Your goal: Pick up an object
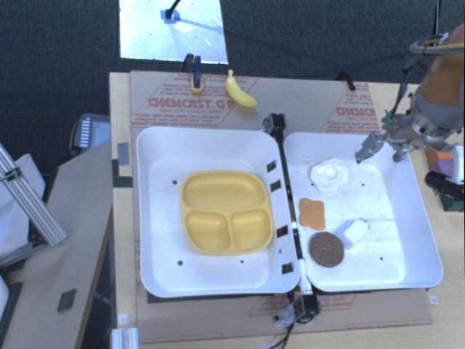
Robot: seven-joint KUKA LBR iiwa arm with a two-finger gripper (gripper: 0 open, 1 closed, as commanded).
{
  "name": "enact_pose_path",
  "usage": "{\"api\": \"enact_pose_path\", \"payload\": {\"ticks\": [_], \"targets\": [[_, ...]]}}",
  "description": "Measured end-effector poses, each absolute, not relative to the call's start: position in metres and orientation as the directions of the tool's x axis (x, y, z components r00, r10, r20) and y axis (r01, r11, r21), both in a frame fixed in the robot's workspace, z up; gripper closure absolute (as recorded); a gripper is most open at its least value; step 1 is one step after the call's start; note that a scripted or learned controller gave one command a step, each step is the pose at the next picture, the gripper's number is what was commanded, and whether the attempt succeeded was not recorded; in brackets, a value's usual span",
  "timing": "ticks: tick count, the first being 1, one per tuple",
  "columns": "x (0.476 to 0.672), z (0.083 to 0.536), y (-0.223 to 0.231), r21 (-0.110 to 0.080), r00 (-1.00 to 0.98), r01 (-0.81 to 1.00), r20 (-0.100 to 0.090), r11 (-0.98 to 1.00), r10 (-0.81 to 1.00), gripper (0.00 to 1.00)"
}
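Observation:
The right bin [407, 217] holds a white fried-egg toy [329, 174], an orange toast-like square [312, 214], a round brown patty [327, 249] and a small pale block [355, 232]. My gripper [384, 149] hangs over the bin's far right corner, up and to the right of the egg. Its two grey fingers [368, 147] are spread apart with nothing between them. The arm's orange band [442, 86] shows at the right edge.
A yellow three-compartment plate [224, 211] lies in the left bin [160, 195]. A toy banana [240, 91] and a yellow clamp [196, 75] rest on the cardboard behind the bins. A black divider rail [285, 195] runs between the bins.

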State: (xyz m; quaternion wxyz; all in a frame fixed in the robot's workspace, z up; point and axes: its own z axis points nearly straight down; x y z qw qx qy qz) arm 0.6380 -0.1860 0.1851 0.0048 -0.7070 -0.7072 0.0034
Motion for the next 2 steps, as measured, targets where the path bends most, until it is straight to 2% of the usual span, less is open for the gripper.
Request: {"api": "enact_pose_path", "payload": {"ticks": [1,2], "targets": [[0.641,0.194,-0.185,0.002,-0.003,1.0,-0.001,0.003,1.0,0.0],[0.649,0.137,-0.18,-0.002,-0.006,1.0,0.0,0.006,1.0,0.0]]}}
